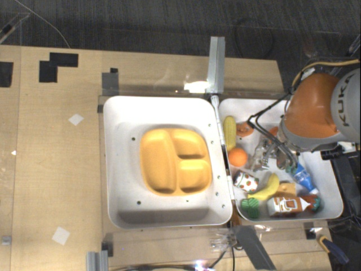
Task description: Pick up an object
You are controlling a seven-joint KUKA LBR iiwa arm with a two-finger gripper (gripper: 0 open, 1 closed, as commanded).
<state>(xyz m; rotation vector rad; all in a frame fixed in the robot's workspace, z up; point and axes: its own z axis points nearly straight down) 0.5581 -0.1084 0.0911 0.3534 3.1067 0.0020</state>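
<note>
Toys crowd the right bin [333,205]: corn [229,131], orange [238,157], banana [267,188], carton [285,206]. The gripper [269,157] hangs low among them at centre right; I cannot tell its spread. A yellow tray [174,160] fills the left bin [121,151].

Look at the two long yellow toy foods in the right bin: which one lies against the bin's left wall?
The corn cob, lying straight along the right bin's left wall. The banana is curved and sits further in, near the juice carton.
</note>
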